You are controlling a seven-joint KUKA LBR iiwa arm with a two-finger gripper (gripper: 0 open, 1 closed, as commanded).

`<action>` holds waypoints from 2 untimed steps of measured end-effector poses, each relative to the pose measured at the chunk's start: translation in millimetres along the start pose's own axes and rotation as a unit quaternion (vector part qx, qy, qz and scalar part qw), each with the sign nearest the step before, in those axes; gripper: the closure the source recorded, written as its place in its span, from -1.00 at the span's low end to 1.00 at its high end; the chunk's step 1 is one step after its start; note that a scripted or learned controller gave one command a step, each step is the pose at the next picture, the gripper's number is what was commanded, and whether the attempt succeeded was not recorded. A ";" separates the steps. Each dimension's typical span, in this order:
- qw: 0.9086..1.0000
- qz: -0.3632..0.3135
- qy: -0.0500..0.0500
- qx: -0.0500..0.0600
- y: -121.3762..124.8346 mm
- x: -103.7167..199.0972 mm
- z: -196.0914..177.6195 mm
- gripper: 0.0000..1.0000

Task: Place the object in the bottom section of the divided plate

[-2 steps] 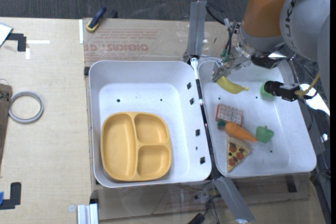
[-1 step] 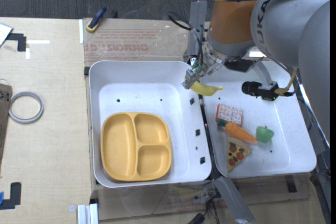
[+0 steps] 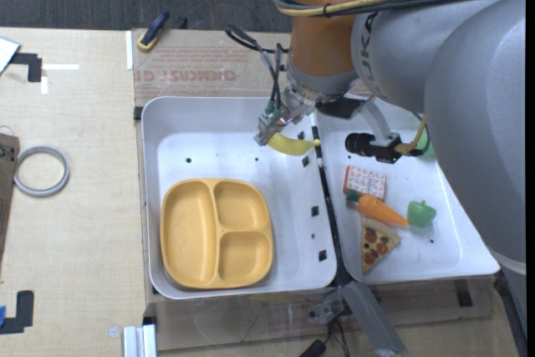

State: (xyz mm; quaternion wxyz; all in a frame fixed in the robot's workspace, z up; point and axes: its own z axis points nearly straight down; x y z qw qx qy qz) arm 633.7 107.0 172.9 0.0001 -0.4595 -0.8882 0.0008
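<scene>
Currently we are seeing the gripper (image 3: pixel 272 128) hanging over the back right of the left bin (image 3: pixel 159 148), fingers closing on a yellow banana (image 3: pixel 292 145) at its left end. Divided plate (image 3: pixel 217 232) is sitting at the bin's front, well apart. Right bin (image 3: pixel 468 253) is holding carrot (image 3: pixel 383 211), pizza slice (image 3: pixel 377 244), green pepper (image 3: pixel 421 213).

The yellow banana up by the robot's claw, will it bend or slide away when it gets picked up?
The banana looks like a smooth, glossy plastic toy, so it probably stays stiff rather than bending. Its curved shape could let it rock or spin in the gripper. It is small, so likely light, and may skid on the white bin.
</scene>
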 end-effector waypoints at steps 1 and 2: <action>1.000 0.000 0.000 0.000 -0.1 -0.3 -0.1 -1.00; 1.000 0.000 0.000 0.000 -71.9 60.1 -110.4 -1.00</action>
